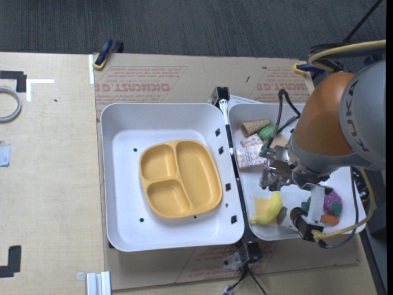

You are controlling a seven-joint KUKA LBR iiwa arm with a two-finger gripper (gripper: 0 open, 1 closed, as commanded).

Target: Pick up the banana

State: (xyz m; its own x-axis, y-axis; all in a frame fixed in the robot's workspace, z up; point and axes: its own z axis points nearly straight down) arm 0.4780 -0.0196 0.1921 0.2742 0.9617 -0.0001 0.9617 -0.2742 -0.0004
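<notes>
1. Far left on the bench (49,183) we see black tape marks, a strip of white tape and a grey ring (8,105) at the edge.
2. A blue-and-yellow clip (103,51) sits on the top left corner of the cardboard sheet (153,82) under the bins.
3. The left bin (116,183) holds a yellow plate (180,178) with three compartments, lying flat near the bin's middle. We see nothing on the plate.
4. The two bins touch along the centre seam, with black clamps (220,94) at the top and bottom of it.
5. In the right bin (245,112), upper left area: a tan cone-like item (252,126), a green item (266,131) just right of it, and a pink-and-white packet (249,151) below them by the seam.
6. The banana (268,209) lies in the lower left of the right bin, near the front wall, resting on the bin floor.
7. The gripper (271,178) hangs just above the banana's upper end, very close to it. We can't tell whether the fingers are apart or together; the dark wrist hardware hides them. We see no banana between them.
8. The arm (331,125), grey with an orange band, covers much of the right bin from the right.
9. Lower right of that bin: a purple bunch like grapes (332,200), an orange piece (330,219) and a green bit beside them, partly under the arm's cable.
</notes>
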